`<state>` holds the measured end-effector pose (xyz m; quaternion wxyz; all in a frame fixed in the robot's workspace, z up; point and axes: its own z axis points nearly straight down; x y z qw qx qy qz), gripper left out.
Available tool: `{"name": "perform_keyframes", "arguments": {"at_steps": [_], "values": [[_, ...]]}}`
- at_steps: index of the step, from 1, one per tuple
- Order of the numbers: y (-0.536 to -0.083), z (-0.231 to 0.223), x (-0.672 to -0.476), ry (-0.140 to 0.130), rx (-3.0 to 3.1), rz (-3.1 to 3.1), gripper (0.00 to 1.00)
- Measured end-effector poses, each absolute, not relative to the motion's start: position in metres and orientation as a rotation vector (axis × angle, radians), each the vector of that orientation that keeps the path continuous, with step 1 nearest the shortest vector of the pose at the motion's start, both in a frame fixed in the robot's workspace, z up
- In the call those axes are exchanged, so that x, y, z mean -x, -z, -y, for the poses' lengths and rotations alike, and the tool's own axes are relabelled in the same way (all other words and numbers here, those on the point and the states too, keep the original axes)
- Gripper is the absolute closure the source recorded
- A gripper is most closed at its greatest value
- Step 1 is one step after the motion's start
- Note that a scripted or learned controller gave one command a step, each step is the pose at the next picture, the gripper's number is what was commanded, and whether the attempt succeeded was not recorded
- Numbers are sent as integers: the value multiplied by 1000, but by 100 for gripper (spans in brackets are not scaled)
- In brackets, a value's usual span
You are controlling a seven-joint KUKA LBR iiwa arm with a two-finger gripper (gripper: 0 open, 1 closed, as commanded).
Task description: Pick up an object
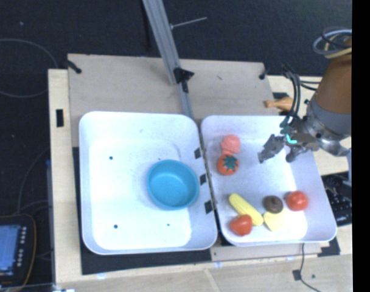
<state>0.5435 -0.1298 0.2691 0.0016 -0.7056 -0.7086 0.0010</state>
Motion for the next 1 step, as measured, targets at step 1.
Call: {"name": "perform_keyframes", "arguments": {"at_steps": [1], "values": [[-271, 130, -544, 1, 2217, 2227, 0]]}}
